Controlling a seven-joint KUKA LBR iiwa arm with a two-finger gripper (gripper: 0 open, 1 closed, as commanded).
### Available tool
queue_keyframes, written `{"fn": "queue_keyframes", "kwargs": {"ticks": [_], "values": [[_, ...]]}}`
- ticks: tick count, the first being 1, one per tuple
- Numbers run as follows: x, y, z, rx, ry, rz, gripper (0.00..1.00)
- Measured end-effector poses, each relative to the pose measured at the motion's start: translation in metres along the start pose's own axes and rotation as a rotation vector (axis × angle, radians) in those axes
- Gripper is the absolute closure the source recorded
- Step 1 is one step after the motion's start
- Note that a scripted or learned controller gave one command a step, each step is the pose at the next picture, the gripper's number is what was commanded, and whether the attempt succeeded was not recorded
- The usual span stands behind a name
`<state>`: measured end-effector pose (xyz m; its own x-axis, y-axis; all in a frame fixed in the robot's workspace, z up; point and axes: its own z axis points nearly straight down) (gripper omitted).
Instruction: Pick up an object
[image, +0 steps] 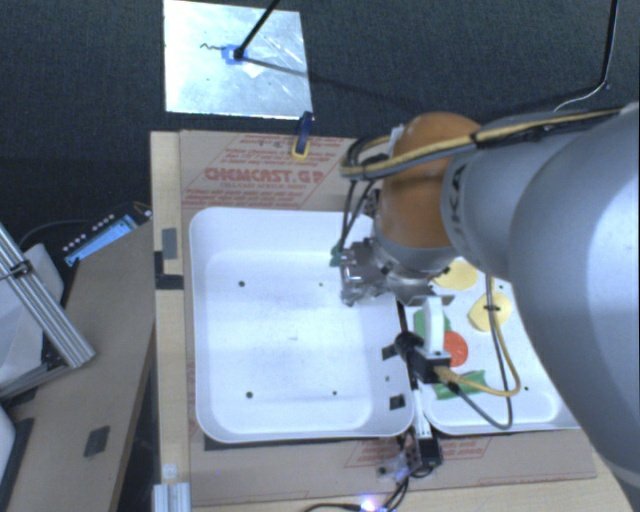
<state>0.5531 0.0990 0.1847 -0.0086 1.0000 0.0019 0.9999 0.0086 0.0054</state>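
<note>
Grey arm (540, 200) hovers over the bins' shared wall, reaching.
Jaws' state: cannot tell. Next, descend onto the orange piece (456, 349) in the right bin (540, 405).

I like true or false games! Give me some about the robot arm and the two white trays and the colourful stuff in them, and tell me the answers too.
1. The big grey robot arm with the orange band reaches in from the right. True.
2. The shallow white left bin is heaped with colourful toys. False: the colourful things lie in the shallow white right bin.
3. A round red-orange object lies in the right bin. True.
4. The flat yellow pieces sit on the brown cardboard behind the bins. False: they are in the right bin.
5. The cardboard carries red printing. True.
</note>
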Motion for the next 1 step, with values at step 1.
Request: {"fn": "queue_keyframes", "kwargs": {"ticks": [1], "values": [[0.071,0.03,-0.0563,-0.003,0.003,-0.003,1.0]]}}
